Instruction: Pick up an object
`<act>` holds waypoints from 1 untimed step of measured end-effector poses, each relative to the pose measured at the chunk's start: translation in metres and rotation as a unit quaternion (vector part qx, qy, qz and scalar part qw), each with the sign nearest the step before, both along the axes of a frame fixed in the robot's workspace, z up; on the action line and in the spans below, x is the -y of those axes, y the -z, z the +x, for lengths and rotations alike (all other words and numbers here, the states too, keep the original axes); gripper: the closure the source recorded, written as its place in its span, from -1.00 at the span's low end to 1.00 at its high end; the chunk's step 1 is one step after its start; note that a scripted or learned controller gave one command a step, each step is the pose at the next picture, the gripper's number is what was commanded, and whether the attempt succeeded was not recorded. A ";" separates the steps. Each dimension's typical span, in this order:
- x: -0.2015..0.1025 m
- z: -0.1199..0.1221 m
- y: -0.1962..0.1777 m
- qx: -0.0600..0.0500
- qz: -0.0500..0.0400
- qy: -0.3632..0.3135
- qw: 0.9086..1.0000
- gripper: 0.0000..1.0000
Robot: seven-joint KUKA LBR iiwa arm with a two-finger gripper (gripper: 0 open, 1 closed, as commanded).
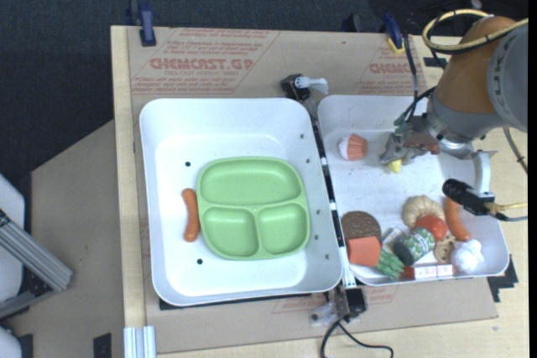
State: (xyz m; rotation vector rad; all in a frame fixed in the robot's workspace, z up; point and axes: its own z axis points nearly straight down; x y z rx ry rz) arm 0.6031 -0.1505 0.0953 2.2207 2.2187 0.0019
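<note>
- Claw (401,148) low inside the right bin (369,109), at its far end, close beside a small yellow piece (393,167); whether open or closed, cannot tell from this angle.
- Nothing visibly gripped; likely target that yellow piece, lying on the bin floor just right of the pink-and-orange toy (353,147).
- Best approach, by judgement: centre over the yellow piece, descend straight, close gently, lift slowly; small size leaves little margin for a sideways miss.
- Worth avoiding a nudge against the pink-and-orange toy, rounded and probably prone to rolling.
- Further toward the near end of the right bin: heap of toy food, including a dark round disc (360,224), an orange-red block (364,251), a tan lumpy piece (421,208) and a carrot-like orange stick (456,219); mostly smooth plastic by the look.
- Left of the right bin: second white bin (159,130), glossy and shallow with rounded corners, carrying a matte green divided plate (252,207) and a slim orange sausage shape (191,214).
- Bench (210,54) under both bins: pale board with red printed lettering.
</note>
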 end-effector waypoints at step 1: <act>-0.070 0.019 -0.096 0.004 0.001 -0.004 1.000 1.00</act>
